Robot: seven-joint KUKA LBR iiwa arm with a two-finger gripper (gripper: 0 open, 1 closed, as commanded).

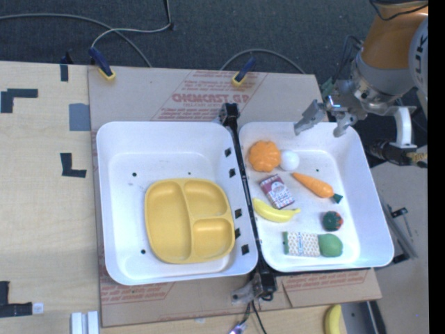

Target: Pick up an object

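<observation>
The right bin (366, 179) holds an orange (263, 156), a white ball (289, 161), a carrot (314, 185), a small red box (277, 191), a banana (274, 211), a dark red-green berry (332, 220), a lime (331, 245) and a patterned packet (300, 244). My gripper (324, 121) hangs over the bin's far rim, up and right of the orange. Its two fingers stand apart, open, with nothing between them.
The left bin (118, 186) carries a yellow divided plate (189, 220). Both bins rest on cardboard (201, 96) held by yellow-blue clamps (103, 64). Another banana (334, 319) lies off the bench at the bottom right. Cables run across the dark floor behind.
</observation>
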